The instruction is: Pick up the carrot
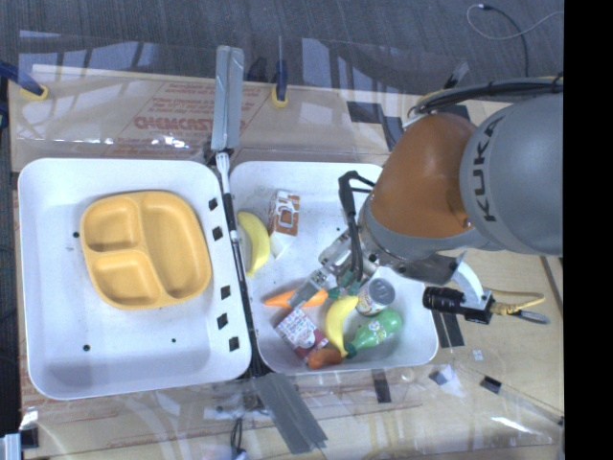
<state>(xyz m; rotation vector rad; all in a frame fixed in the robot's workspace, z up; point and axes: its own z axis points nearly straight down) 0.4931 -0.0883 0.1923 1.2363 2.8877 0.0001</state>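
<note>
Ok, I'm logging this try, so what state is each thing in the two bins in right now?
Small orange carrot: lying flat on the right bin's floor, not lifted.
Gripper: low in the right bin, by the carrot's right end.
Yellow three-compartment plate: flat in the left bin.
Yellow banana: lying by the right bin's left wall.
Green bottle: on its side.

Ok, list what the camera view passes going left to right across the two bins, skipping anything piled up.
Yellow divided plate in the left bin → banana by the right bin's left wall → small snack packet → carrot → gripper → green bottle.
</note>
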